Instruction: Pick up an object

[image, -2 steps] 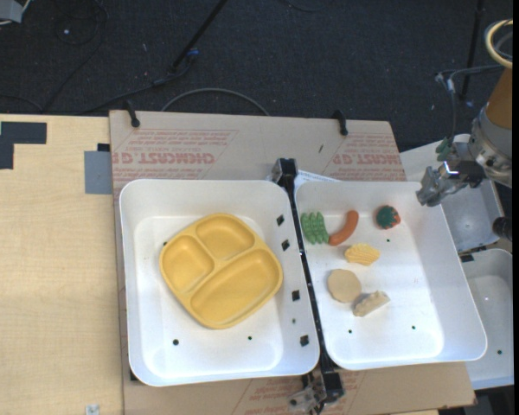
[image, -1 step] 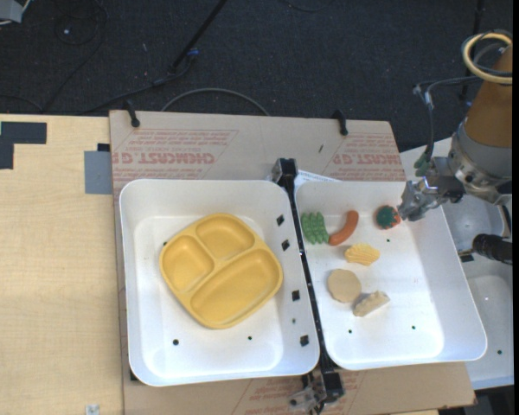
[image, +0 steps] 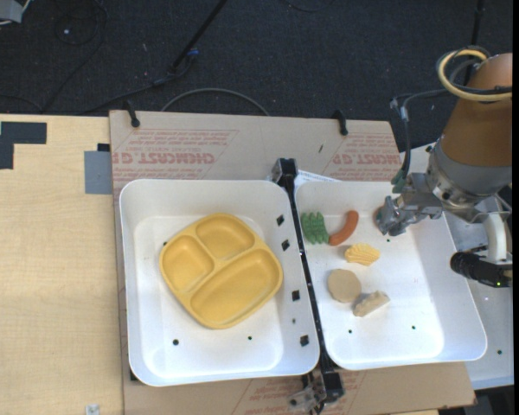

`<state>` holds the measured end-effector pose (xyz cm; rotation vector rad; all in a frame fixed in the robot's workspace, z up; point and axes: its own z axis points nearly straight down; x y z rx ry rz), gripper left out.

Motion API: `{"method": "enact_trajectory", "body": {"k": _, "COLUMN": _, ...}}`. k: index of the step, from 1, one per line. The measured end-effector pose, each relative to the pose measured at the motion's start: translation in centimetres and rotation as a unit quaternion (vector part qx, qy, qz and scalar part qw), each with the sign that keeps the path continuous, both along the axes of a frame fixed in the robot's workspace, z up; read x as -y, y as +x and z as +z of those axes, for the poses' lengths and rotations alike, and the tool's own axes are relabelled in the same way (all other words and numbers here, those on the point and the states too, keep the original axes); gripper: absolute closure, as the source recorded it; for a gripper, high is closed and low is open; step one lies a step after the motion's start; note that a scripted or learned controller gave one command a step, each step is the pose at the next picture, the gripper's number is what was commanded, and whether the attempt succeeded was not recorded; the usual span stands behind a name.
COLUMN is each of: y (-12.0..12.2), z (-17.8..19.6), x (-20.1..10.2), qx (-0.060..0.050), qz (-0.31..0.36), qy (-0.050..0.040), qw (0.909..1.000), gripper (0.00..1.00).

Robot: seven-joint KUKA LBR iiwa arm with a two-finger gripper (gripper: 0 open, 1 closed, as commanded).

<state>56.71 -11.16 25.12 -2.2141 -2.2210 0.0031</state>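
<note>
Your end effector [image: 391, 219], finger state unreadable, hangs over the right bin [image: 454, 318] with the sausage [image: 344, 227] just toward the left bin [image: 147, 318], slanted.

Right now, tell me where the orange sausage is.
The orange sausage lies in the right bin, near its back left corner, between the green piece and the gripper, just above the yellow corn piece.

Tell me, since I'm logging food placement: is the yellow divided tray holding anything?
Empty. All three compartments of the yellow divided tray show bare; the food pieces lie in the right bin.
</note>
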Motion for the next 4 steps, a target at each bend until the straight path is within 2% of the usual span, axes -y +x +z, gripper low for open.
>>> {"method": "enact_trajectory", "body": {"k": 2, "y": -3.8, "z": -2.6, "x": -10.3, "qx": -0.001, "qz": 0.001, "qy": 0.0, "qw": 1.0, "gripper": 1.0}}
{"method": "enact_trajectory", "body": {"k": 3, "y": -4.3, "z": -2.0, "x": -15.3, "qx": 0.001, "qz": 0.001, "qy": -0.0005, "qw": 1.0, "gripper": 1.0}}
{"method": "enact_trajectory", "body": {"k": 4, "y": -5.9, "z": -1.7, "x": -21.3, "qx": 0.0, "qz": 0.002, "qy": -0.0002, "qw": 1.0, "gripper": 1.0}}
